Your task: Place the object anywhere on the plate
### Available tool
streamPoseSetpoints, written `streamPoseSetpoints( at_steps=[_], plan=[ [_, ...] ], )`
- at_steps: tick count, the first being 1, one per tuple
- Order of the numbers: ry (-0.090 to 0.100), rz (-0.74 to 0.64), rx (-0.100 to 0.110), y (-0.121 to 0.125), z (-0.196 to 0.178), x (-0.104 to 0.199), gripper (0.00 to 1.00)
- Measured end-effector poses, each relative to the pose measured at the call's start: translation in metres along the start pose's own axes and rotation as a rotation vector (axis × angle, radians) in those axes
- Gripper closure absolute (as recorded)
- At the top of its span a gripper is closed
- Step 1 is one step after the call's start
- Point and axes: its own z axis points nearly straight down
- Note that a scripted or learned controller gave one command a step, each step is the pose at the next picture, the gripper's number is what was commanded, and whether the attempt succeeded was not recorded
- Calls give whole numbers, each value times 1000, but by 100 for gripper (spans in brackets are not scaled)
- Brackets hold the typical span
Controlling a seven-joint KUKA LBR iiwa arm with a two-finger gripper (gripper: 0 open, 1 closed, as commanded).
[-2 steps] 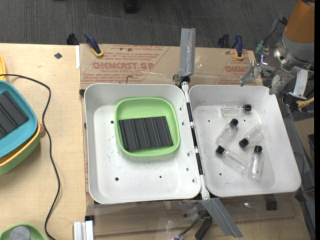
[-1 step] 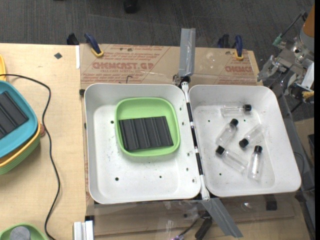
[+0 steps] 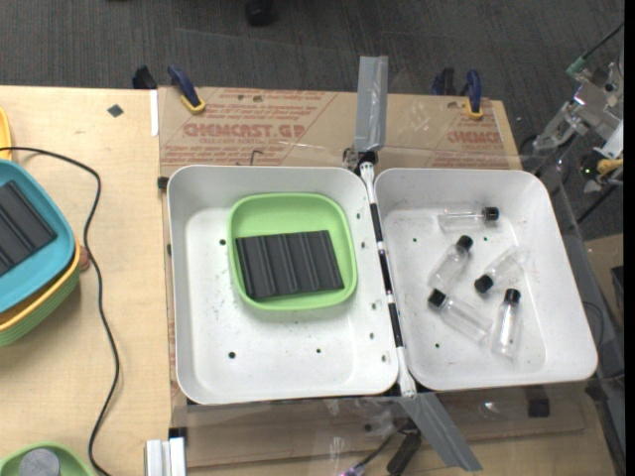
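Two shallow white bins sit side by side on a cardboard sheet (image 3: 298, 127) clamped to the bench (image 3: 79, 266). The left bin (image 3: 198, 355) holds a green plate (image 3: 291, 251), square with rounded corners, set toward the bin's 12 o'clock side; a dark ribbed insert (image 3: 291, 264) lies across the plate's middle. The right bin (image 3: 556, 296) holds a loose cluster of clear vials with black caps (image 3: 476, 281), lying tipped at mixed angles near the bin's center. One vial (image 3: 469, 215) lies alone at 12 o'clock of the cluster, close to the far wall; another (image 3: 508, 320) lies at 5 o'clock. The vials are small, see-through cylinders, their bodies hard to pick out against the white floor.

White floor rings the plate, widest at 6 o'clock. In the right bin, open floor runs along the 6 o'clock and 9 o'clock sides.

A stack of teal and yellow trays (image 3: 30, 251) sits at the bench's 9 o'clock edge, with a black cable (image 3: 99, 296) trailing past. The hand's state cannot be told.
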Motion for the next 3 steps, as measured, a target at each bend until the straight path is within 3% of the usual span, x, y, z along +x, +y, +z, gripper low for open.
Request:
streamPoseSetpoints(
  at_steps=[1, 2, 3],
  plan=[
    [0, 169, 1, 3, -70, 2, 0],
    [-1, 354, 2, 3, -84, 7, 0],
    [-1, 511, 4, 11, -73, -3, 0]
  ],
)
